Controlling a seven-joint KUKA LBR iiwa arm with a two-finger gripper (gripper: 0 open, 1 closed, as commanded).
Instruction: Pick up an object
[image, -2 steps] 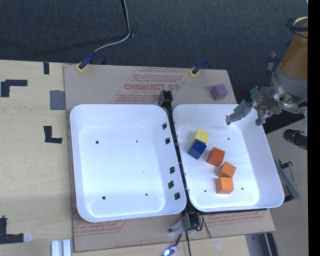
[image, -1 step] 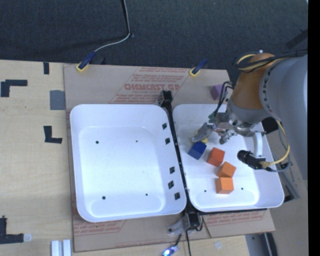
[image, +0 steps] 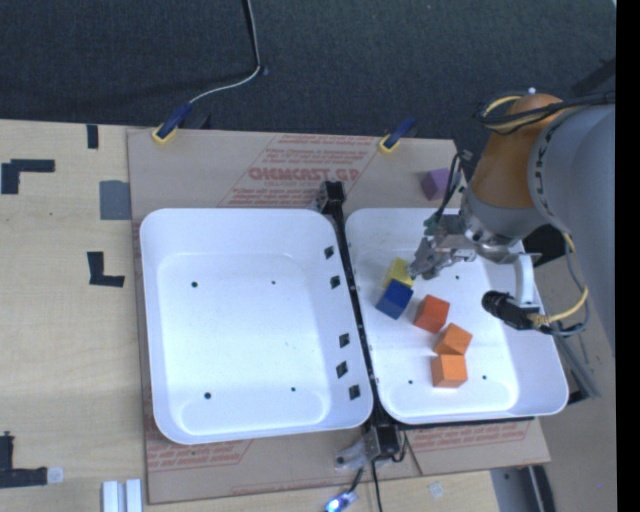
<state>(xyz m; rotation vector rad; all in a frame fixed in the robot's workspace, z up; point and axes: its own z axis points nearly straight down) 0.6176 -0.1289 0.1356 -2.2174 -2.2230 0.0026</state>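
My gripper (image: 428, 262) hangs low in the right bin (image: 500, 400), just beside the yellow block (image: 400, 270); its grasp state I cannot tell. I should centre over that block, clear of the blue block (image: 395, 298) touching it, then descend straight.

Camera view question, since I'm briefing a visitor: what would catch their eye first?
The grey arm with its orange band reaches in from the right, its gripper low over the right white bin. Beneath it lie a yellow block, a blue cube and three orange cubes. A small purple block sits outside on the cardboard.
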